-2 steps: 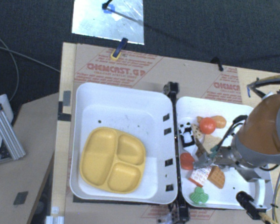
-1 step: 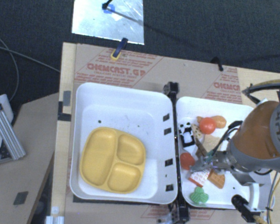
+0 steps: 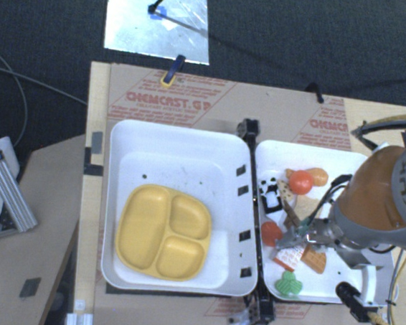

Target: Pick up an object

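Grey metal fingers (image 3: 297, 238) of my arm sit low in the right bin (image 3: 276, 153), among the toys; I cannot tell how far apart they stand, nor whether anything is between them. Touching them on the near side lie a red-and-white piece (image 3: 287, 258) and a brown waffle square (image 3: 314, 260). A red round toy (image 3: 271, 232) lies just left. A green toy (image 3: 288, 284) sits nearer the front wall.

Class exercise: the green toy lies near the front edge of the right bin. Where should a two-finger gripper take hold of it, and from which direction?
Probably straight down from above, fingers closing across the middle of the green toy. It lies low and flat on the right bin floor, with the front wall close and bare floor to its right.
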